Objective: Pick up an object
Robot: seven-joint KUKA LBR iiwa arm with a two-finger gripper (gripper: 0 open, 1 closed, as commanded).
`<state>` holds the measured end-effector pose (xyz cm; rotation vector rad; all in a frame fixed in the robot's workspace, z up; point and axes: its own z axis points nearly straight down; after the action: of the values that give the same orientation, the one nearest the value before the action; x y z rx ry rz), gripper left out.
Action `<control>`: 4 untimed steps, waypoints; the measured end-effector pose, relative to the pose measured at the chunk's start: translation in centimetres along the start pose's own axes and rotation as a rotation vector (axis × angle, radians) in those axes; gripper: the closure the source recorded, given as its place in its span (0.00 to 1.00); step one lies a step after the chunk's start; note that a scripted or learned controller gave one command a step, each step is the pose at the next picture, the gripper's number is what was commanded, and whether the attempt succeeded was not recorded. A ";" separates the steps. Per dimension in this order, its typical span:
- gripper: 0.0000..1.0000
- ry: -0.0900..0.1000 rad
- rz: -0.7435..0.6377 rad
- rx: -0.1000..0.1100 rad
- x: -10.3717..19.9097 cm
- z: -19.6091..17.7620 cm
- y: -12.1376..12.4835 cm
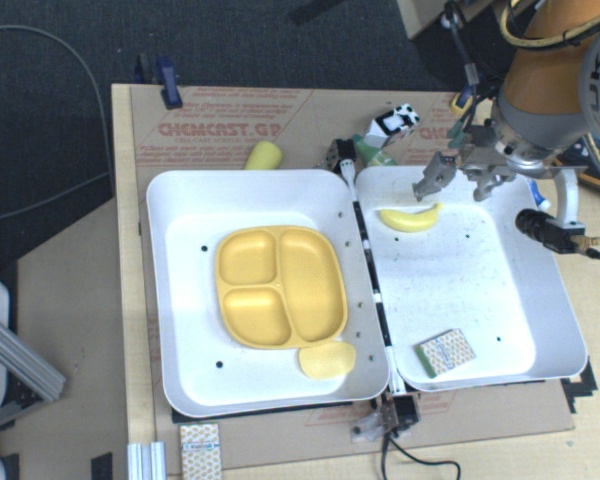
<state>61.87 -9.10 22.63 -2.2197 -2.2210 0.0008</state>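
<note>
A yellow banana [410, 218] lies at the far left corner of the right bin [540, 308]. My gripper [456, 183] hovers just above and to the right of it, open, with nothing between its fingers. A small patterned packet [445, 351] rests near the front edge of the same bin. In the left bin [180, 268] sit a yellow divided plate [280, 286] and a pale yellow round piece [327, 359] by its front right corner.
Behind the bins on the cardboard lie a yellow cylinder [263, 155], a black-and-white toy [395, 121] and a blue clamp [167, 81]. A small printed packet [200, 451] lies in front of the left bin.
</note>
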 end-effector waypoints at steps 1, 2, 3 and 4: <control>0.00 0.000 0.001 0.002 -2.2 9.8 3.6; 0.00 0.000 0.000 0.001 -1.1 14.2 3.5; 0.00 0.000 0.000 0.014 -1.1 14.3 4.5; 0.00 0.000 0.001 0.013 -1.0 14.3 4.5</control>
<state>66.36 -10.12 8.33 -2.2146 -2.2136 0.0156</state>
